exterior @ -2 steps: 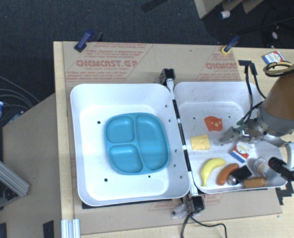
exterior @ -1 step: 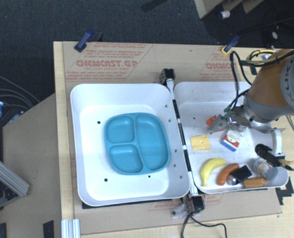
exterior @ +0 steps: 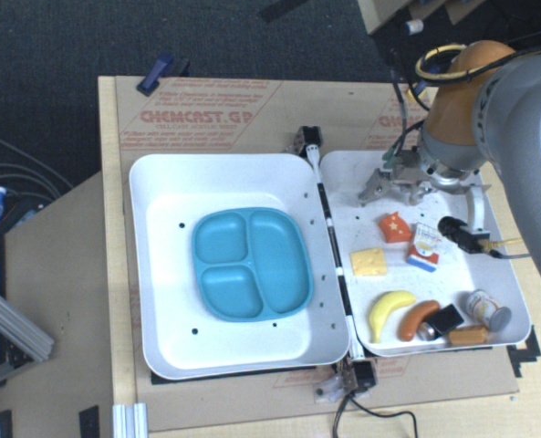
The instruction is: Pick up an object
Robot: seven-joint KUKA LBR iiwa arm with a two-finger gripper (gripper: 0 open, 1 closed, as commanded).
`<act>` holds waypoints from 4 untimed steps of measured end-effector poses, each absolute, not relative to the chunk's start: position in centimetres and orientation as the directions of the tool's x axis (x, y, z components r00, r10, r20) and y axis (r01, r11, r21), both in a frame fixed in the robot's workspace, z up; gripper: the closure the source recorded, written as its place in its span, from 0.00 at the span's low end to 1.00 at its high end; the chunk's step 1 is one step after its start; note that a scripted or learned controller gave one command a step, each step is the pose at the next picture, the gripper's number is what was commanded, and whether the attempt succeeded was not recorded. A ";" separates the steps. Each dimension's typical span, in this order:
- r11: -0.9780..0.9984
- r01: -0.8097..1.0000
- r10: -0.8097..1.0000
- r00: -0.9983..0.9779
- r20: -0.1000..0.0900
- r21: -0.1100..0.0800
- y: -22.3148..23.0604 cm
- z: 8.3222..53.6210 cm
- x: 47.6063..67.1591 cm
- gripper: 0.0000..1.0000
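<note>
My gripper (exterior: 393, 190) hangs low over the far end of the right bin (exterior: 343, 173), its fingers spread open with nothing between them. Just in front of it lies a small red object (exterior: 396, 228). A white carton with red and blue print (exterior: 425, 247) is next to that, and a yellow block (exterior: 369, 262) lies nearer the bin's left wall. Along the near end sit a banana (exterior: 390, 310), a reddish sausage (exterior: 420, 318), a black piece (exterior: 446, 320), a grey can (exterior: 486, 308) and an orange stick (exterior: 466, 336).
The left bin (exterior: 151, 245) holds a blue divided plate (exterior: 252, 263). The grey arm with its orange band (exterior: 462, 99) comes in from the upper right. A black cable (exterior: 466, 235) runs over the right bin's right side. A blue clip (exterior: 156, 74) lies at the bench's far edge.
</note>
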State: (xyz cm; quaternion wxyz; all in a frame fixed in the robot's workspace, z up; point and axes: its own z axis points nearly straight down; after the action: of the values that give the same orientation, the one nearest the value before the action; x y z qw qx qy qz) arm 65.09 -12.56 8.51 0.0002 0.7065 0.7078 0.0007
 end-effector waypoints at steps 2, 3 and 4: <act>0.002 1.000 1.000 -0.002 -0.002 0.001 -12.6 9.5 65.1 0.00; 0.001 1.000 1.000 -0.001 0.001 -0.002 -9.8 8.4 62.7 0.00; 0.001 1.000 1.000 -0.001 0.000 0.001 -9.3 8.5 66.7 0.00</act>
State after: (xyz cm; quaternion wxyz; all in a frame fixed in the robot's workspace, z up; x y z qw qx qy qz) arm 66.68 -9.32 8.51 0.0004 0.7067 0.7075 0.0001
